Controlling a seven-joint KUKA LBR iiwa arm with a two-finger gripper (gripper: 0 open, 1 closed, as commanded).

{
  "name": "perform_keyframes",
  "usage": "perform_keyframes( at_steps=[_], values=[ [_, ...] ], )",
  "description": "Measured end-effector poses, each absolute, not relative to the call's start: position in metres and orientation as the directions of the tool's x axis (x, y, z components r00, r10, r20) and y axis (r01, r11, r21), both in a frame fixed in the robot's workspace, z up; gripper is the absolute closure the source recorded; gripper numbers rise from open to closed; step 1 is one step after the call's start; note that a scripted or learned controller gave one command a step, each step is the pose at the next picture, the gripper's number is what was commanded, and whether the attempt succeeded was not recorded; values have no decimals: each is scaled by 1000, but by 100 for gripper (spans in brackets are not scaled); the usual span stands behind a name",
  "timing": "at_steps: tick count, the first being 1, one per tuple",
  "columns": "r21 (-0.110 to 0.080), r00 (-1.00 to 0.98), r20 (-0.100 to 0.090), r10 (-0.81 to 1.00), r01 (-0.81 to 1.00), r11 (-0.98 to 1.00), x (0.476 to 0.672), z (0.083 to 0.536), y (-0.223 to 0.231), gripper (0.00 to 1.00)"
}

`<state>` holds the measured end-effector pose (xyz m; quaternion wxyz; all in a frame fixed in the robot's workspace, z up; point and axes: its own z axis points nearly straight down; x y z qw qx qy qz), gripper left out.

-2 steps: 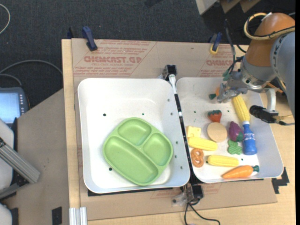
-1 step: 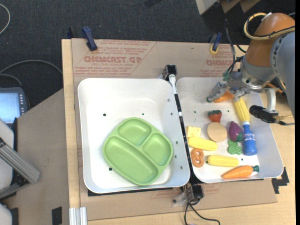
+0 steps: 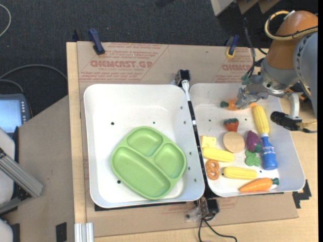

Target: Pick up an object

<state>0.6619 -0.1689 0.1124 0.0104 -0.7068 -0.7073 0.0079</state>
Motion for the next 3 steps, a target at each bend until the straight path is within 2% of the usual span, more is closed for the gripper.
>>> perform_keyframes(
  at_steps=[1, 2, 3],
  values=[
    [-26, -1, 3, 1000, 1000, 1, 662, 112, -169, 0],
    [-10, -2, 0, 1000, 1000, 2, 668, 94, -172, 0],
    [-9, -2, 0, 1000, 1000, 2, 669, 108, -172, 100]
  ],
)
